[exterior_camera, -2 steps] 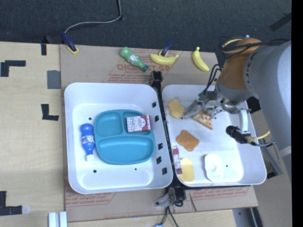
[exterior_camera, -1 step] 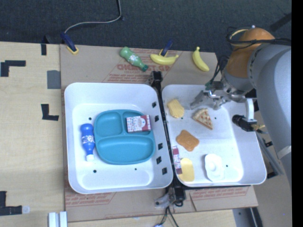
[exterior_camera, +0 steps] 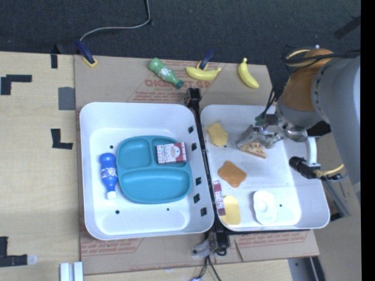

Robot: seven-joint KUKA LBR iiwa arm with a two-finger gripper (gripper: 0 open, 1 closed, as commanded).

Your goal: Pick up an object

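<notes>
Camera view: the arm (exterior_camera: 319,92) reaches in from 3 o'clock, and its gripper (exterior_camera: 253,139) sits low in the right bin (exterior_camera: 293,212), toward that bin's 1 o'clock part. The fingers (exterior_camera: 245,138) look spread apart, one pointing toward 9 o'clock, with the pizza slice (exterior_camera: 255,150) right at their tips; contact cannot be told, and nothing sits clearly between them. In the same bin, a chip (exterior_camera: 218,134) lies at 11 o'clock, a toast (exterior_camera: 232,174) near the middle, a white cup (exterior_camera: 265,206) at 5 o'clock, and a yellow piece (exterior_camera: 231,209) beside a small packet (exterior_camera: 218,196) at 7 o'clock. The left bin (exterior_camera: 96,122) holds a blue tray (exterior_camera: 153,177) with a carton (exterior_camera: 170,153) in its 1 o'clock compartment, and a blue bottle (exterior_camera: 108,174) just beside the tray at 9 o'clock. Beyond the bins, at 12 o'clock, lie a green bottle (exterior_camera: 165,72) and two bananas (exterior_camera: 203,72) (exterior_camera: 248,75).
</notes>
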